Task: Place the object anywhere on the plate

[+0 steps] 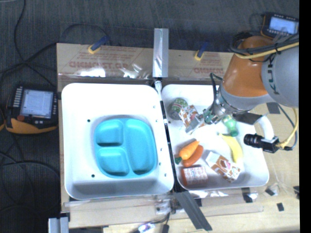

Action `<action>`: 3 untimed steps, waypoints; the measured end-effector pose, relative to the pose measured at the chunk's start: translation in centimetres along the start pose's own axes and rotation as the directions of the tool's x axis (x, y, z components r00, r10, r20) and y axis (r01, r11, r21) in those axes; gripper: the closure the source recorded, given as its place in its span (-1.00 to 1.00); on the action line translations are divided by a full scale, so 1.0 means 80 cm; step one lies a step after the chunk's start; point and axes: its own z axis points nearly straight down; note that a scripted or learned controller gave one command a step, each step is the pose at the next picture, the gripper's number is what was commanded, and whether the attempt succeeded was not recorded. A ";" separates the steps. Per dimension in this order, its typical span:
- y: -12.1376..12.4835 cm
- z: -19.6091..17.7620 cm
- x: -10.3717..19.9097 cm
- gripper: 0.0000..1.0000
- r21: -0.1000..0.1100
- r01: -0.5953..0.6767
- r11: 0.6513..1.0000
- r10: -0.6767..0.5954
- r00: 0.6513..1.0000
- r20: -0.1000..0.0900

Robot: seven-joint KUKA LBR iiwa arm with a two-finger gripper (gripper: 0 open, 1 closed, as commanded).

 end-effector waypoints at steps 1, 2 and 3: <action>0.003 0.000 0.085 1.00 0.001 0.116 0.993 -0.116 0.993 0.000; 0.059 0.001 0.173 1.00 0.002 0.020 1.000 -0.020 1.000 0.001; 0.059 0.001 0.173 -1.00 0.001 0.020 1.000 -0.020 1.000 0.001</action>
